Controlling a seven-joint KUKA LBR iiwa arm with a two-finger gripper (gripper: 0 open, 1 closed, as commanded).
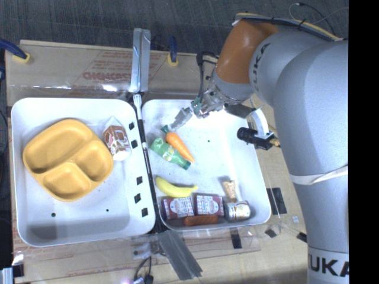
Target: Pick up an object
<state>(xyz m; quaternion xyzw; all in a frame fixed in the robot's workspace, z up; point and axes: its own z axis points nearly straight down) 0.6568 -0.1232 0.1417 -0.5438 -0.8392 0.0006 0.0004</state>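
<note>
Resting on a wooden bench (71,78) over dark carpet, the right bin (254,176) held a carrot (179,146) near its back-left corner; the gripper (182,117), fingers apart, hovered just behind. "KUKA" marked the arm (314,129).

Left bin (23,158): on the bench (77,64), just beside the right bin (260,176).
Blue clamps (172,43): beyond both bins, on the bench's far edge.
</note>
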